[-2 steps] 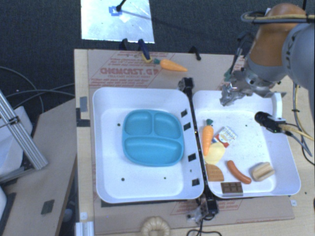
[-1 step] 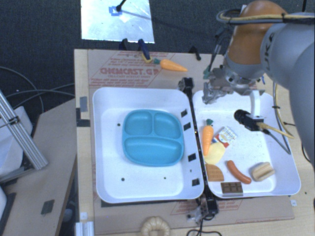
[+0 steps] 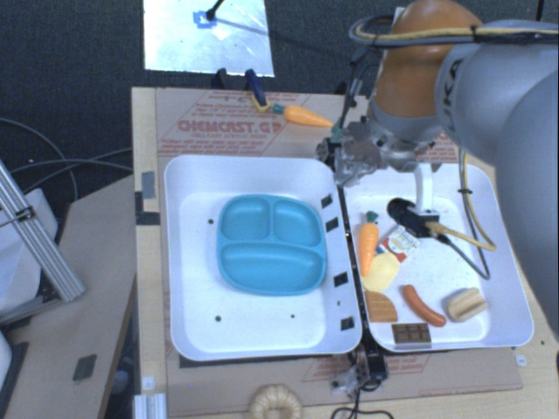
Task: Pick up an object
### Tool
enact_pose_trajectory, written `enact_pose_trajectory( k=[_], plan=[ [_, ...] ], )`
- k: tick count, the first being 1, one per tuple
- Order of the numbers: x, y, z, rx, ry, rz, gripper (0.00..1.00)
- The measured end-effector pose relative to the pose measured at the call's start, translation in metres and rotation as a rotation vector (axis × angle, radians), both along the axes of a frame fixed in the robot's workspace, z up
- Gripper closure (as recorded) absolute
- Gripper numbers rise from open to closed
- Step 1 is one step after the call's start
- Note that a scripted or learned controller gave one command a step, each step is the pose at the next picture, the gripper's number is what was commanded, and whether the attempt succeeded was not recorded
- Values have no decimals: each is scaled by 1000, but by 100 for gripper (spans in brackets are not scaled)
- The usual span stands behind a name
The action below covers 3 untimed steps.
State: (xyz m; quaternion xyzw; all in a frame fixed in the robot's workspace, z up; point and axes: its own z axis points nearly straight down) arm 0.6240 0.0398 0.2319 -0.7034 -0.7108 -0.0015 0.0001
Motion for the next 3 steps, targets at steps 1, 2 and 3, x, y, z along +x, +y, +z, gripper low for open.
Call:
enact_pose_trajectory(
  k=[1,2,3],
  plan=[
    [-18,48,-10,-2,3,-2,100],
    [-4,66,1,-1,-2,-3,100],
    [-12,59,-17,-3,2,-10,100]
  ],
)
